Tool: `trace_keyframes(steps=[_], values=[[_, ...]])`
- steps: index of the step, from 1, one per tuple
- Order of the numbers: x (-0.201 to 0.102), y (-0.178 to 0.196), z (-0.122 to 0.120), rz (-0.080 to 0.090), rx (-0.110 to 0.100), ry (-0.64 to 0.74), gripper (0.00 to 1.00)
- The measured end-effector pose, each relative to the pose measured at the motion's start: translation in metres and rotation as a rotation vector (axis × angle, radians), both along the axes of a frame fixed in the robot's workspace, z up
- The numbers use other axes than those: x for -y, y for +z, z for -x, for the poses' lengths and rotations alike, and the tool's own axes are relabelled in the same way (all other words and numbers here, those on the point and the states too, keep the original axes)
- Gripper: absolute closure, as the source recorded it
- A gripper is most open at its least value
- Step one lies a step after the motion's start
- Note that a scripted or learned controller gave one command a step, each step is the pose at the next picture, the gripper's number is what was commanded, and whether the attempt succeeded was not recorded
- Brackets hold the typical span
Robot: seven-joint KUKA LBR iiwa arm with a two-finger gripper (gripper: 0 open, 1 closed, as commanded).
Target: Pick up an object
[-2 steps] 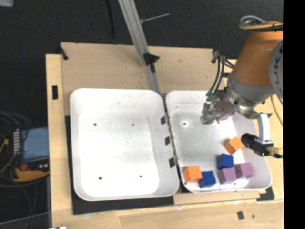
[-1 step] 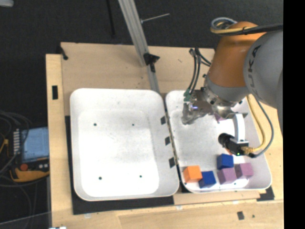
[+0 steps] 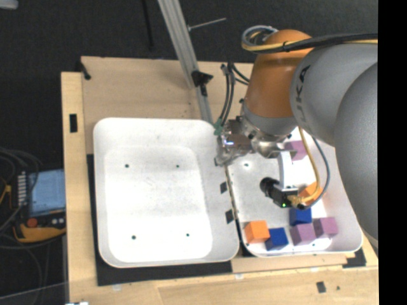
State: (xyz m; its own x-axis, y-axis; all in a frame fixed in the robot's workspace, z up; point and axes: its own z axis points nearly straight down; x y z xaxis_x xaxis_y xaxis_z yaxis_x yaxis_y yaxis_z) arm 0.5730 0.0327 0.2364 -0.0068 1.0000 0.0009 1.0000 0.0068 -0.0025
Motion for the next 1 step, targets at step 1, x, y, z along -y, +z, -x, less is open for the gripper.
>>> trace_keyframes(steps=[1], values=[[-0.0479,0.0094,-0.0066,-0.001,0.004,0.001,1.00]])
